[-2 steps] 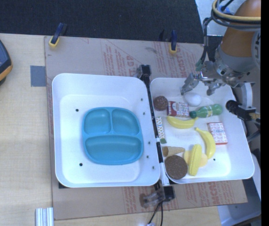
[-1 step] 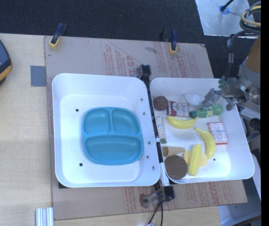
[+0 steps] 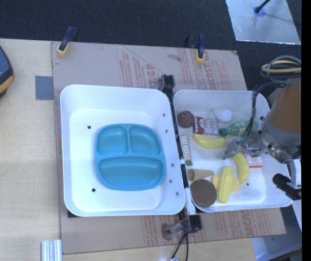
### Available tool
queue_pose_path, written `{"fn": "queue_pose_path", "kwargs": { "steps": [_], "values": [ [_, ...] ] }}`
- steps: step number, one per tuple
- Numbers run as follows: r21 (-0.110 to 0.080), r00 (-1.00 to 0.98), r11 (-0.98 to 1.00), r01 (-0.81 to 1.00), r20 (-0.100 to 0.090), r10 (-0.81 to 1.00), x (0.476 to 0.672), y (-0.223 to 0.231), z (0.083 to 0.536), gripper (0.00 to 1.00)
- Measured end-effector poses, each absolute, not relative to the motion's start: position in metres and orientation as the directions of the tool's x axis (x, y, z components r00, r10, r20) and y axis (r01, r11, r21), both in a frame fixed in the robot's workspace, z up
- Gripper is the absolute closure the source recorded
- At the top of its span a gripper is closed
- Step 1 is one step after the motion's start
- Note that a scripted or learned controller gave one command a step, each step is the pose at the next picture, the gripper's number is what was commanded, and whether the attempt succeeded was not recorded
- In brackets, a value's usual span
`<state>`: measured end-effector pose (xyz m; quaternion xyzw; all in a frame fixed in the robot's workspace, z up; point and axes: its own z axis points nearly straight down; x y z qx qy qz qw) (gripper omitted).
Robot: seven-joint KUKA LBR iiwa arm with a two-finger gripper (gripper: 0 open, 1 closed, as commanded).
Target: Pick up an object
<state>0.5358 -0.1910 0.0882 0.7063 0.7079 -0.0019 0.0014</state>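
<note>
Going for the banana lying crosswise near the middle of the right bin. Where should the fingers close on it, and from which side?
Grip the banana at its thick middle, coming straight down from above. It lies flat, curved, so likely set the fingers across its narrow width. The red-and-white packet sits close behind it; the bin floor in front is barer.

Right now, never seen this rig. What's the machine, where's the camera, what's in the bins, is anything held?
One camera looks down at a slant on a bench with two shallow white bins side by side. The grey and orange thing at the right edge is the robot arm, reaching into the right bin. Its gripper sits low among the items; I cannot tell whether it has hold of anything.

The left bin holds a blue divided plate. The right bin holds toy food: several bananas, two brown round cookies, an ice-cream cone and some small packets. The yellow and blue objects on the board's far edge are clamps.
</note>
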Motion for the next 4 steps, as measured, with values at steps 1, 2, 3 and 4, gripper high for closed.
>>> {"fn": "queue_pose_path", "kwargs": {
  "steps": [1, 2, 3, 4],
  "values": [
    [0.005, -0.005, 0.005, 1.0, -0.008, 1.0, 0.539, -0.193, 0.107, 1.0],
    [0.004, -0.006, 0.006, 1.0, -0.008, 1.0, 0.539, -0.192, 0.106, 0.0],
    [-0.002, -0.011, 0.011, 1.0, 0.001, 1.0, 0.58, -0.135, 0.091, 0.0],
    [-0.009, 0.003, -0.003, 1.0, -0.001, 1.0, 0.512, -0.192, 0.091, 0.0]
  ]
}}
